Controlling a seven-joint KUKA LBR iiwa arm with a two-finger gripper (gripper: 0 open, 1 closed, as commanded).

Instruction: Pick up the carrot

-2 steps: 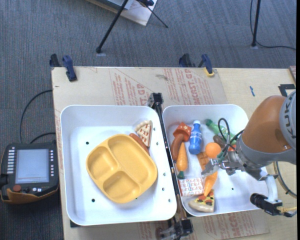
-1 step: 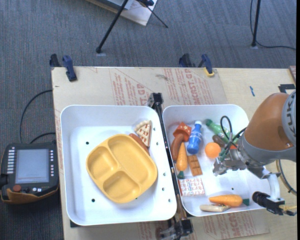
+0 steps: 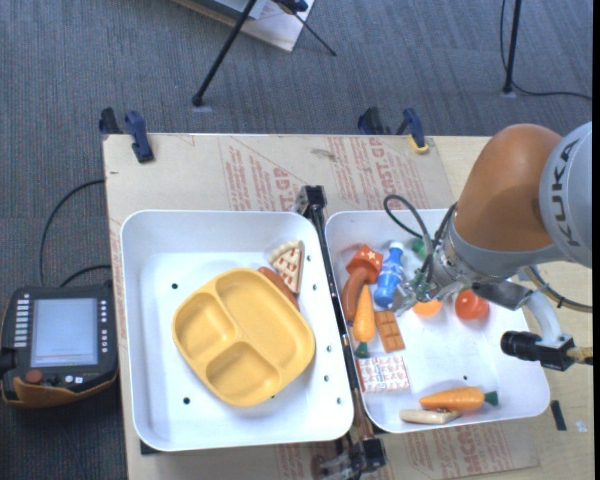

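Overhead camera: you're at the reach-in stage of the pick, and I'd call the task barely started, since nothing is lifted. The gripper [image 3: 421, 290] sits over the right bin [image 3: 536, 404], at about 10 o'clock from the bin's middle, with the blue bottle [image 3: 387, 278] just beside it at 9 o'clock and a small orange lump [image 3: 427, 308] right under it at 6 o'clock. Whether the gripper is spread or closed I honestly can't tell, because the wrist and cables bunch up into a dark blob there, and I see nothing clearly pinched in it. The carrot [image 3: 453, 400], the one with the green top, lies flat along the near wall at roughly 6 o'clock in the bin, its green end pointing to 3 o'clock. From the gripper it's off between 5 and 6 o'clock and well apart, with bare bin floor in between. A pale stick [image 3: 427, 417] lies touching it or close to it at 7 o'clock. Heads up, there's also a second carrot-like piece [image 3: 363, 315] lying near the bin's left wall, at 8 o'clock from the gripper and much nearer, squeezed between a sausage [image 3: 350, 294] and a brown wafer [image 3: 388, 330]. My guess is your next move is a swing toward 6 o'clock, lining up across the carrot's thick middle before coming down, while keeping off that pale stick.
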